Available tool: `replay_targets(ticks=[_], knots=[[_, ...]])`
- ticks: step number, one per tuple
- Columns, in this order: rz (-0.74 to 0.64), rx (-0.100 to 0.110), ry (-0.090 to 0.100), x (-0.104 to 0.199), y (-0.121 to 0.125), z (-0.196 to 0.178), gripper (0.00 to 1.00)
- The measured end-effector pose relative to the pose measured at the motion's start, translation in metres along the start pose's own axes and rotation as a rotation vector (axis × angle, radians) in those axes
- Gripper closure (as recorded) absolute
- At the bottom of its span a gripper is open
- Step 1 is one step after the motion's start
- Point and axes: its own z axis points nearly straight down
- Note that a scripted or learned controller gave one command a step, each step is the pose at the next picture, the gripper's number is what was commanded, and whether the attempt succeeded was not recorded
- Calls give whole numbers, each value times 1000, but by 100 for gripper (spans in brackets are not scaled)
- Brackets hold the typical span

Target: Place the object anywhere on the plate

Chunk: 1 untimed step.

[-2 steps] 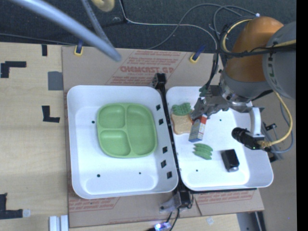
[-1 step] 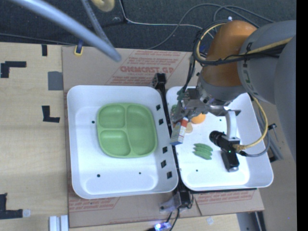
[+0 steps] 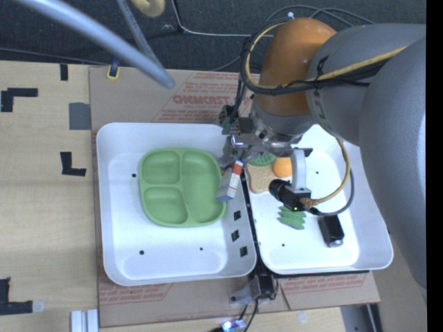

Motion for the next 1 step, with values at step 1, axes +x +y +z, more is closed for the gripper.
replay_targets(ticks=[1], knots=[[0,1,0,60,4,1,100]])
